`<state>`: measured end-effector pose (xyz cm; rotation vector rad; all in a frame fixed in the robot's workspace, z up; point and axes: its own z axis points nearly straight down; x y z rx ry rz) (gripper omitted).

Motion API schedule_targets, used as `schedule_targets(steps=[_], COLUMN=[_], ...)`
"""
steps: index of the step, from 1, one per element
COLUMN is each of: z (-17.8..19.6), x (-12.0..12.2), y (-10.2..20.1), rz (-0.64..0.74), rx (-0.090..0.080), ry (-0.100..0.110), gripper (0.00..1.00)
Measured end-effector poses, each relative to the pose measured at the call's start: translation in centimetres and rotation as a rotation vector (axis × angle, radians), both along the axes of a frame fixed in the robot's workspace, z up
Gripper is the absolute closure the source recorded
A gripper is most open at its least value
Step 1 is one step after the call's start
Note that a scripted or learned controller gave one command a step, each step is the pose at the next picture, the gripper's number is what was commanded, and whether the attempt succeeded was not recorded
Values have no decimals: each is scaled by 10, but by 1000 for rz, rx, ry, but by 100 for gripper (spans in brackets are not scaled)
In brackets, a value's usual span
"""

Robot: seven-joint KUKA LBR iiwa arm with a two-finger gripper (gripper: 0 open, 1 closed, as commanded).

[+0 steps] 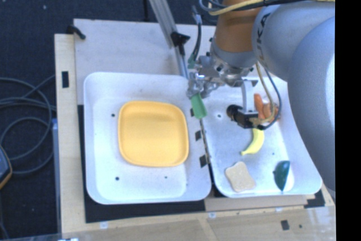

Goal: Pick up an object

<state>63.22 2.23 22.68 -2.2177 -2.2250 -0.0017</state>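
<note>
Green piece [198, 105] at tool [197, 93] tip, grip unclear; beside yellow plate [153, 134], with banana [254, 142] farther right of plate.

yellow plate [153, 134] in a white bin [98, 178]; yellow banana [254, 142], tan bread slice [241, 176], teal object [282, 174].

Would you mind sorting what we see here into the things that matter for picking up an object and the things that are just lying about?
Part of the job:
- claw, above the rim between the bins
- banana
- tan sponge-like piece
- teal object
- orange item
- yellow plate
- the two white bins

Just lying about:
- black cables left of the bench
- metal rail
</note>
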Motion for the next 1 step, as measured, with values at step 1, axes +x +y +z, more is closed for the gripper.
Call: schedule_targets(steps=[1], z=[10], x=[-5], y=[53], rz=[1], rx=[1], ry=[0], gripper=[100])
